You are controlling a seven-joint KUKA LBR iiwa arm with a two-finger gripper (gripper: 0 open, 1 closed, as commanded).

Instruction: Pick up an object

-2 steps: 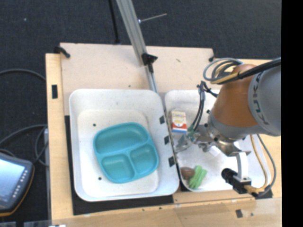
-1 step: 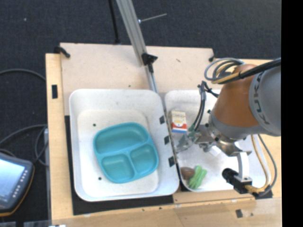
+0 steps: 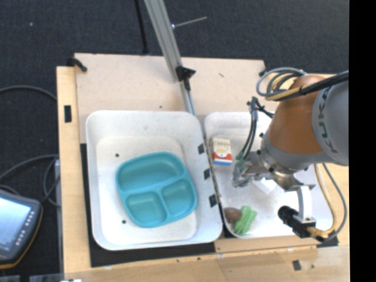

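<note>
Start at the near edge of the right bin (image 3: 235, 121), operator: a green object (image 3: 247, 219) lies tilted against the front rim, touching a small brown object (image 3: 232, 214) at its nine o'clock. My guess is both slid down against that wall, which would make them awkward to approach from above.

Just beyond them hangs your gripper (image 3: 244, 174), low over the middle of that bin, with the arm's orange band (image 3: 294, 119) bulking in from three o'clock. Whether the tool is open or closed, you cannot tell from up here; the wrist hides it, and nothing is visibly held.

At the gripper's eleven o'clock, just beside it, sits a small carton (image 3: 221, 151) with a red and blue label, close to the bin's left wall. It looks like the likeliest pick.

Over in the left bin (image 3: 106, 125), a teal divided tray (image 3: 155, 188) lies flat, three compartments, well apart from the tool.
</note>
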